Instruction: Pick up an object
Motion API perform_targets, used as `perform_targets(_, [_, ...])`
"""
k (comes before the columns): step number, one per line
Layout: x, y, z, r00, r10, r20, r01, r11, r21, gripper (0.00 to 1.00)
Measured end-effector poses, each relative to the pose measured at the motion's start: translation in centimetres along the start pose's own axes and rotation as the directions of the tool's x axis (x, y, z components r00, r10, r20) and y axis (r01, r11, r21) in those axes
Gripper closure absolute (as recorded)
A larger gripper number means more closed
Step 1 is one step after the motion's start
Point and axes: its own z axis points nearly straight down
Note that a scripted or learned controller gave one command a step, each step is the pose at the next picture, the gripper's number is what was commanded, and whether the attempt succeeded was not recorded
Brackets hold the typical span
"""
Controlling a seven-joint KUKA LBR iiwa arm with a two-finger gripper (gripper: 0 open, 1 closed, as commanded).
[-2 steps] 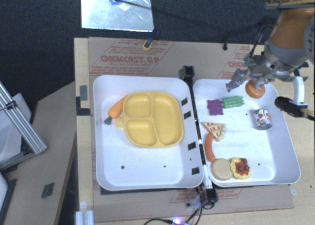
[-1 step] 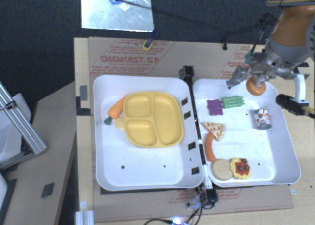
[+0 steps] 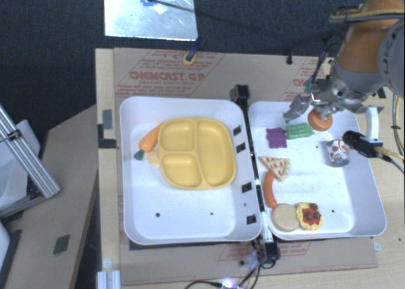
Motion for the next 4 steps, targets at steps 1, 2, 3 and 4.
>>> perform_targets(1, [-0.4, 0.8, 4.8, 1.0, 0.001, 0.0, -0.001, 1.0, 0.001, 0.0])
perform_targets(2, [0.1, 1.2, 9.1, 1.0, -0.002, -0.001, 0.002, 1.0, 0.002, 0.0])
perform_targets(3, [0.0, 1.4, 10.2, 1.0, 0.001, 0.001, -0.001, 1.0, -0.007, 0.0])
perform_targets(4, [0.0, 1.4, 9.3, 1.0, -0.001, 0.0, 0.001, 1.0, -0.007, 1.0])
